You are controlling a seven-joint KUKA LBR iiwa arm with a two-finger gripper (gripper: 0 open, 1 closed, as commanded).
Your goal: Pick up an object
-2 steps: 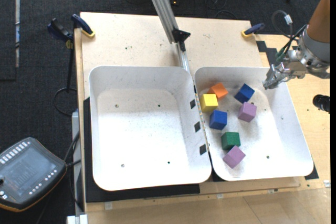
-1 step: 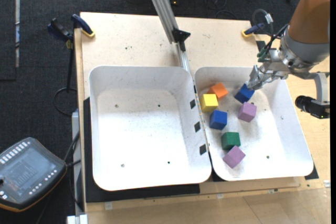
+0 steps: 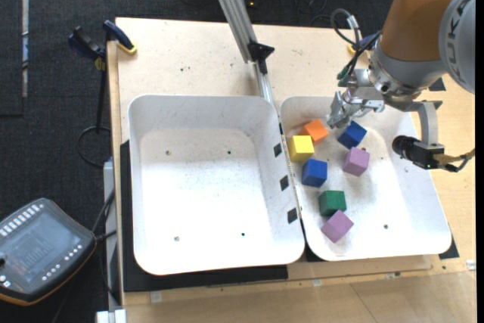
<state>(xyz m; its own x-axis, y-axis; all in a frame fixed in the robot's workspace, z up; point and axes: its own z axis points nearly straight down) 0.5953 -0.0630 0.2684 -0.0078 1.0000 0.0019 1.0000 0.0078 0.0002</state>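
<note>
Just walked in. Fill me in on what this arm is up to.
The KUKA arm reaches in from the right over the right bin, which holds seven small blocks. Its gripper hangs low at the bin's far end, between the orange block and a blue block. Nothing is visibly held yet. The yellow block, green block and the purple ones lie nearer. The left bin sits alongside.

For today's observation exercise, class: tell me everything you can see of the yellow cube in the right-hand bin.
The yellow cube is a small, plain, matte block, seemingly foam or painted wood, with sharp edges and no markings. It rests flat on the floor of the right bin, near the bin's left wall. The orange cube sits against its upper right corner, and a blue cube lies just below it, very close or touching. The gripper hangs up and to the right, apart from it.
</note>
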